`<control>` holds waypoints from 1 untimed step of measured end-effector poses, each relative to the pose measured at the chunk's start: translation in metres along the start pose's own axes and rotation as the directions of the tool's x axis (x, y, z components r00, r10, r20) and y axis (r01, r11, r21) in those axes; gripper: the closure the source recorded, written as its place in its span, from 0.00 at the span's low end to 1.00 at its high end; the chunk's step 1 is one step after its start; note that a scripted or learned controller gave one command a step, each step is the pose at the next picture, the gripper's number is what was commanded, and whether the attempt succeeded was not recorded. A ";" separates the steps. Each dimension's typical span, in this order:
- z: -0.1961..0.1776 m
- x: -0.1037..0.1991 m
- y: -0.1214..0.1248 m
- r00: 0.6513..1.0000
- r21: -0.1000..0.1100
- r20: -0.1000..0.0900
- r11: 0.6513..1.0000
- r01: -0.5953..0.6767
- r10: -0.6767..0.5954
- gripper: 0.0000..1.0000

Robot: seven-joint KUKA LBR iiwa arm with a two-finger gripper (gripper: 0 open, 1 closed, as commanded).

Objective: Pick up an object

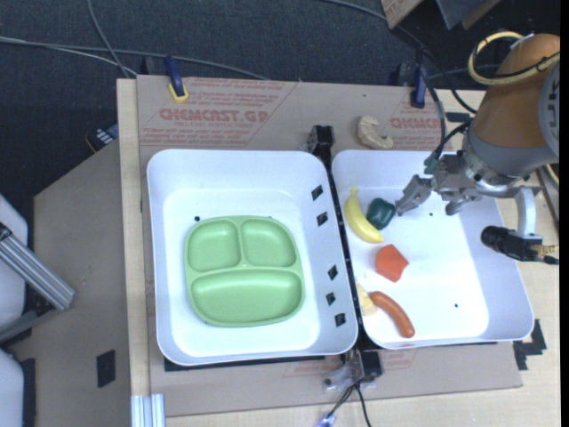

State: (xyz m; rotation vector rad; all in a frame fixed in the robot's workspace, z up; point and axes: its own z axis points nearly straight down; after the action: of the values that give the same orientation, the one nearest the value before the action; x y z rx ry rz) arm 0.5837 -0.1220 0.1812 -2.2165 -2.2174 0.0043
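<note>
The right bin [471, 283] holds a yellow banana [360, 221], a small dark green object [380, 212] touching it, a red-orange block [391, 262] and an orange-red sausage [394, 313] near the front. My gripper [436, 199] hangs over the back of this bin, just right of the green object. Its two fingers are spread apart, with nothing between them. The left finger [411, 196] points toward the green object.
The left bin [169, 238] contains a light green divided plate [243, 269]. A beige object [374, 132] lies on the bench behind the right bin. Black clips run along the wall between the bins. Cables trail at the right.
</note>
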 end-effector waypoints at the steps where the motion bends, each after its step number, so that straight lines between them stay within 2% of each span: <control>1: 0.063 0.001 0.004 1.000 0.001 0.000 1.000 0.000 0.000 0.00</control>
State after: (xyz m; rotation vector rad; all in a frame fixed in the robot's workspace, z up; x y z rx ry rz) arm 0.5869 -0.1209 0.1185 -2.2161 -2.2170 0.0057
